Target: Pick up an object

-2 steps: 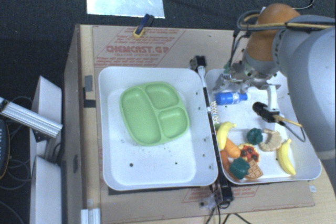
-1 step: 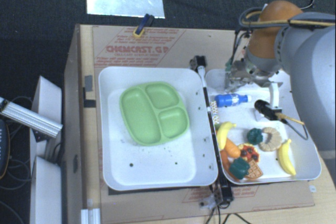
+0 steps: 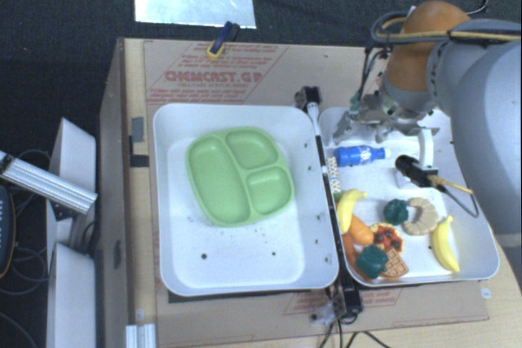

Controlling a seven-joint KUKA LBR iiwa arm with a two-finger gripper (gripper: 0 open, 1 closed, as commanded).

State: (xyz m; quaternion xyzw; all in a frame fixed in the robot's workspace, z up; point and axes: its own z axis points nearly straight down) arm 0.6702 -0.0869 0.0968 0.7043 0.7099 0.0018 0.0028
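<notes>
Evidently the approach step was in hand: the tool was seen poised over the far end of the right bin, toward the far right corner of the counter. Nothing could be made out in its grasp, and whether it was released or clenched could not be told from the slanted view.

The likeliest object was judged to be the blue bottle, which lay on its side just on the near side of the tool, apart from the other things. A short shift toward the counter's near edge and a straight descent would be called for, with the grip set across the bottle's round body. Its smooth, hard-looking plastic could be expected to roll or slip.

Toward the near edge, toy foods were crowded together in the same bin:
- a glossy curved banana
- a tapered orange carrot
- a knobbly dark green piece
- a pale ring-shaped pastry
- a gridded waffle
- a second banana

Several were touching, so a clean grasp there was judged harder.

In the left bin a smooth light green plate, divided into three compartments, lay flat.
</notes>
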